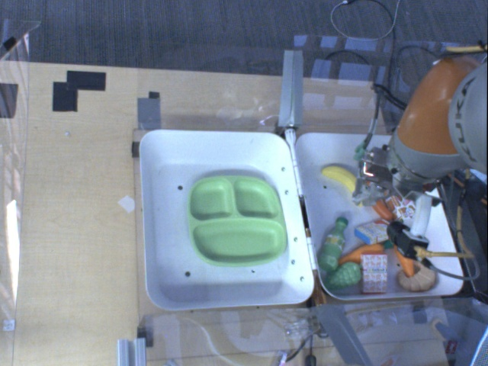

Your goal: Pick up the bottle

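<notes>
While bottle (332,243) lies lower-left, gripper (371,180) hovers apart.

Both bins are white: the left bin (164,204) carries a light green divided tray (236,219); the right bin (309,166) holds a green bottle (332,244) with a yellowish label near its front left corner, a yellow banana (338,177) toward the back, an orange carrot (366,250) and a red-and-white patterned box (374,271). The bench (76,204) is pale wood with black squares at its back left corner.
</notes>
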You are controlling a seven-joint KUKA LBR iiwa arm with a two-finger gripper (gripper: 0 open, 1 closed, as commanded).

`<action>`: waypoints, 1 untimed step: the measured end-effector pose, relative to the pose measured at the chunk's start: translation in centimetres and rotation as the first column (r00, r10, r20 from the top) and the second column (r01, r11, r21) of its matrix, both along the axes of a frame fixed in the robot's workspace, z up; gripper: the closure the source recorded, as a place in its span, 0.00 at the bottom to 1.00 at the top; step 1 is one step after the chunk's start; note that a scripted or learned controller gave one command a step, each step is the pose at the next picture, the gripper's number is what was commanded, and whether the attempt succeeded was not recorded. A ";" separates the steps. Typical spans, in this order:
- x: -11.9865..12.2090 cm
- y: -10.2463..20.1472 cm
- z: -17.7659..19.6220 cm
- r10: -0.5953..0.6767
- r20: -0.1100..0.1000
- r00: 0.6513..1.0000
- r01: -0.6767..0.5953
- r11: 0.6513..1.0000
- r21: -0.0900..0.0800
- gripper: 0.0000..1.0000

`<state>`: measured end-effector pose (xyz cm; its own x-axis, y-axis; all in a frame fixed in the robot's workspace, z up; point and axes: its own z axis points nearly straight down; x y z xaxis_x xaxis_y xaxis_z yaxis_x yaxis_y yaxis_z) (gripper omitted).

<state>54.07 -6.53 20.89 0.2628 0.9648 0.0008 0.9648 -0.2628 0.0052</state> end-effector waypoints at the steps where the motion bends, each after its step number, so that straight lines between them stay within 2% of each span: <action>1: 0.0 0.0 0.0 0.001 -0.001 1.000 -0.001 1.000 0.000 0.00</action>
